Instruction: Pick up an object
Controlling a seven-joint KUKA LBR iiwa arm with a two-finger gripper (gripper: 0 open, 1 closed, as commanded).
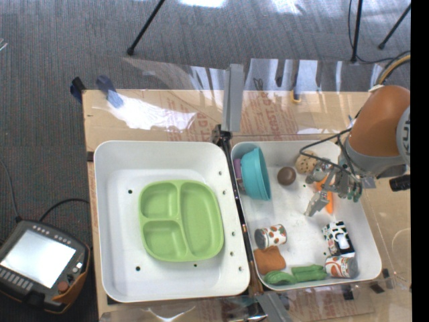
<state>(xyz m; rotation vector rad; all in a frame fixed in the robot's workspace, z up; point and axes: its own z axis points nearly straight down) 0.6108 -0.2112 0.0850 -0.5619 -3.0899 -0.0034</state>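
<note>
**Over the right bin, nothing gripped yet**

My gripper hung over the upper right part of the right bin. Fingers looked slightly apart with no object between them. An orange carrot-like piece sat right next to the tips, maybe touching; couldn't tell from that angle.

Candidates in the bin:
- brown ball, small, round, matte, just left of me
- speckled cookie-like piece, near the top wall
- teal bowl, tipped on its side against the left wall, smooth plastic
- printed can, on its side, cylindrical
- cow-patterned toy, black and white, beside a second printed can
- orange block and green pod-shaped piece, at the bottom edge, touching

Left bin held a green divided plate, flat and glossy, poor for a pinch grasp.

My judgement: the orange piece was the closest target. It's thin, so I'd align the fingers across its narrow axis, descend straight and close only once it sat between the pads. Ball would likely roll off an off-centre pinch. Cans are hard and slick, needing a grip across the diameter.
</note>
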